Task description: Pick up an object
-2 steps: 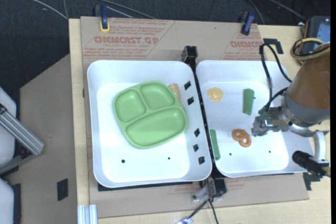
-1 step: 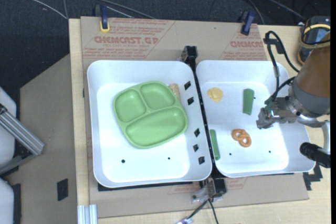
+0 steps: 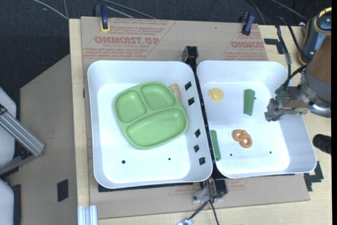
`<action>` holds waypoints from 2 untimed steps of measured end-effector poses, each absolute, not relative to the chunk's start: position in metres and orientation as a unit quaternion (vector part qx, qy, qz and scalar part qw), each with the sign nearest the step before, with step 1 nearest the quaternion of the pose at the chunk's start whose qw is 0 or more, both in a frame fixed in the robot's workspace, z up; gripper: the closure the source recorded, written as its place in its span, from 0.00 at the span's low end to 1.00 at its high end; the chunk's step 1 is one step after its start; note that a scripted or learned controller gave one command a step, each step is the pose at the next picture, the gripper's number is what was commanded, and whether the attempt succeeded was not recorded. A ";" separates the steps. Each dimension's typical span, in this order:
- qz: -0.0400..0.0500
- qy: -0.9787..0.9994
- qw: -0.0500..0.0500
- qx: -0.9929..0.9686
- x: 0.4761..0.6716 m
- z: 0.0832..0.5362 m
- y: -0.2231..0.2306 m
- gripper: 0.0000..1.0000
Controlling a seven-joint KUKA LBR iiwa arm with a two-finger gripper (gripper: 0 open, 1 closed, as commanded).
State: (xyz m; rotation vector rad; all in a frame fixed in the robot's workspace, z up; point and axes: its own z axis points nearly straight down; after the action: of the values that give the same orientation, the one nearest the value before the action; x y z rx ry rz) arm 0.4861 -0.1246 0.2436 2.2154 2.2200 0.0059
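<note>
The right bin [image 3: 284, 158] holds a green block [image 3: 248, 101] lying near its middle, a small yellow piece [image 3: 215, 95] to its left, an orange pretzel [image 3: 243, 138] lower down, and a green stick [image 3: 215, 144] along the left wall. My gripper [image 3: 276, 111] hangs over the right part of this bin, a short way right of the green block and apart from it. Nothing shows between its fingers.
The left bin [image 3: 105, 160] carries a green divided plate [image 3: 151, 114], with a tan item [image 3: 174, 91] peeking out at the plate's upper right edge. A black divider with clips [image 3: 194, 108] runs between the bins. Cables cross the dark floor behind the bench.
</note>
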 end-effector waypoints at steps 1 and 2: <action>0.001 0.709 0.001 0.706 0.511 0.246 -0.088 1.00; 0.001 0.709 0.000 0.705 0.531 0.248 -0.047 1.00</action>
State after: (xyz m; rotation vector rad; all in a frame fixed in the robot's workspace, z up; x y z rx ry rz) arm 0.5313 -0.0473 0.2481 2.2146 2.2272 0.0037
